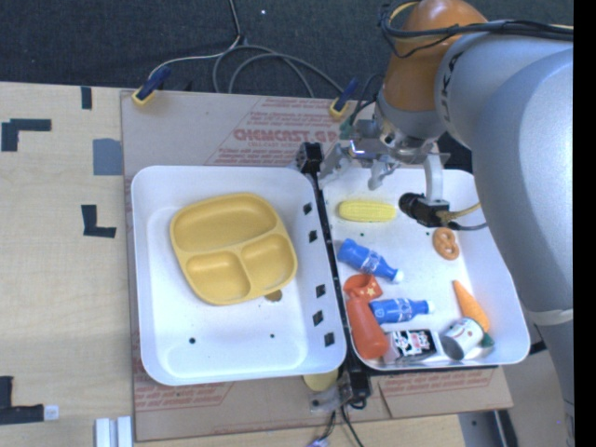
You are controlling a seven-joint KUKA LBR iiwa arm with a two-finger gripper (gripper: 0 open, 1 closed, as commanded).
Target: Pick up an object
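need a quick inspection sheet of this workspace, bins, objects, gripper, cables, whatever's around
surface: two white bins, left bin and right bin, side by side on a cardboard sheet over a wooden bench.
job's things: in the right bin, a corn cob, blue bottle, second blue bottle, red object, pretzel, carrot, a can and a black-labelled item.
clutter: yellow divided plate in the left bin.
grippers: gripper above the right bin's far end, near the corn cob; nothing seen held.
cables: grey cables behind the bins.
surroundings: dark carpet; black tape marks on the bench.
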